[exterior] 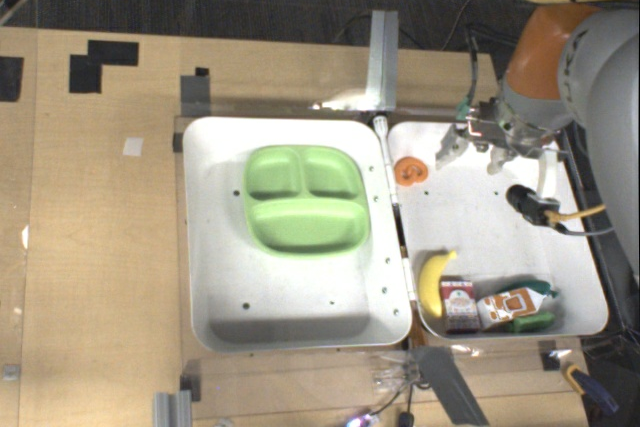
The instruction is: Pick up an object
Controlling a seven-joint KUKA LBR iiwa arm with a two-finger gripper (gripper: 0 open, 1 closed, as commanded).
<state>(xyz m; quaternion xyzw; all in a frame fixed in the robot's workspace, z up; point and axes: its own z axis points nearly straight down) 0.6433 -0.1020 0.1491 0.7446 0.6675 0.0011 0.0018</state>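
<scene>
My gripper [472, 153] hangs over the far part of the right bin [500, 245], fingers spread apart and open, with nothing between them. A small round orange object [410, 171] lies just left of the gripper, against the bin's left wall. Along the near side of the right bin lie a yellow banana [432, 283], a small dark red box [457, 303], an orange and white carton [508, 303] and a green item [532, 320]. The gripper is well clear of these.
The left bin [215, 245] holds a green divided plate [304, 199]. A metal post [383, 65] stands at the far end of the wall between the bins. A black fitting with a cable [528, 203] hangs off the arm over the right bin.
</scene>
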